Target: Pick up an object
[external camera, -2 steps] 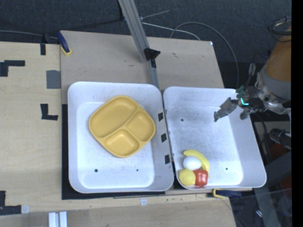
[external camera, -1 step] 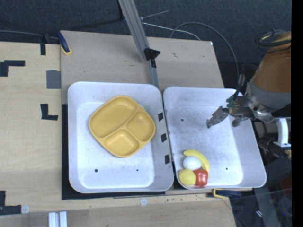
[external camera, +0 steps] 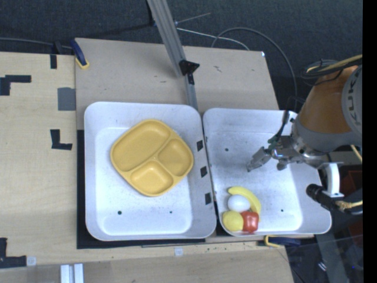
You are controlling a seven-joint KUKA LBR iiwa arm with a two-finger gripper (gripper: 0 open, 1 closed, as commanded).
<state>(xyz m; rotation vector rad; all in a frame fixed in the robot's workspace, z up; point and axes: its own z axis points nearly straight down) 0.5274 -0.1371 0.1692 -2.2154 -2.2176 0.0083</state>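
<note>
My gripper [external camera: 263,160] hangs spread above the right bin [external camera: 294,217]; the white egg [external camera: 238,203] near its front edge looks light, smooth, best pinched across its middle.

The shallow white right-hand bin [external camera: 235,122] has most of its floor bare: the far half and the middle stand free for a descent. Its near left corner is crowded by a tight cluster, a curved yellow banana-shaped toy [external camera: 252,197], a white egg-shaped ball [external camera: 238,203], a round yellow fruit toy [external camera: 232,221] and a small red block [external camera: 251,221], all touching and pressed close to the walls. The grey two-finger gripper [external camera: 266,160] hangs over the bin's right half. In the shallow white left-hand bin [external camera: 97,217], a yellow three-compartment plastic plate [external camera: 151,157] covers the centre, leaving a bare strip along the near edge. A slanted grey metal pole [external camera: 168,31] crosses the bench's far side.
</note>
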